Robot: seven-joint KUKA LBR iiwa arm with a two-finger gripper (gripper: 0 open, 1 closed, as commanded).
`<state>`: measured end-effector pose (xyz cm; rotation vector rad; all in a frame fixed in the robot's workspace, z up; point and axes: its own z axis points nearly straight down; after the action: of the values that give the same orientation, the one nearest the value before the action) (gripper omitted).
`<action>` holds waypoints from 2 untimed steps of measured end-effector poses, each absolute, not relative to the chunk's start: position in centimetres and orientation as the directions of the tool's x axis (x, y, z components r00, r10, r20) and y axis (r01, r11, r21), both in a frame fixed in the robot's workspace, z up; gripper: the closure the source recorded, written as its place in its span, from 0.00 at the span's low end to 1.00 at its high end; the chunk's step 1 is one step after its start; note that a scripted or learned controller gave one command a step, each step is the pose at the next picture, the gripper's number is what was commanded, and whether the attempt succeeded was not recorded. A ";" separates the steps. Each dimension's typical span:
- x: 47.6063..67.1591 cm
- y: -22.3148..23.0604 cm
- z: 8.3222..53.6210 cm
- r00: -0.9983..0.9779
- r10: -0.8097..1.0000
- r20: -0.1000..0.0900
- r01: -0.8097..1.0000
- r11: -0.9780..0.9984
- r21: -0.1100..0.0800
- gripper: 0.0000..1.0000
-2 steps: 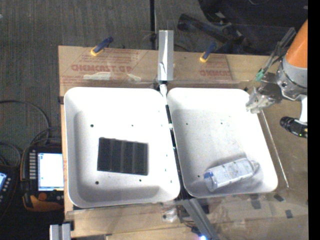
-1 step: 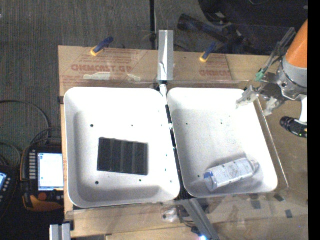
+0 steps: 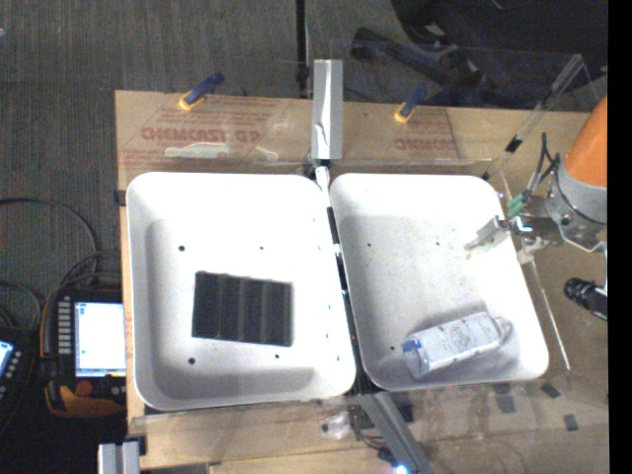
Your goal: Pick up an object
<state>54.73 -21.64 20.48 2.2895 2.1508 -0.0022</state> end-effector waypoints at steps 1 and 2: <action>48.7 -22.0 19.4 0.133 0.991 -0.001 0.991 -0.133 -0.001 0.00; 48.4 -8.7 19.1 0.130 0.992 0.001 0.992 -0.130 -0.002 0.00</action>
<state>48.39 -8.65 19.07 2.3632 2.0735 -0.0015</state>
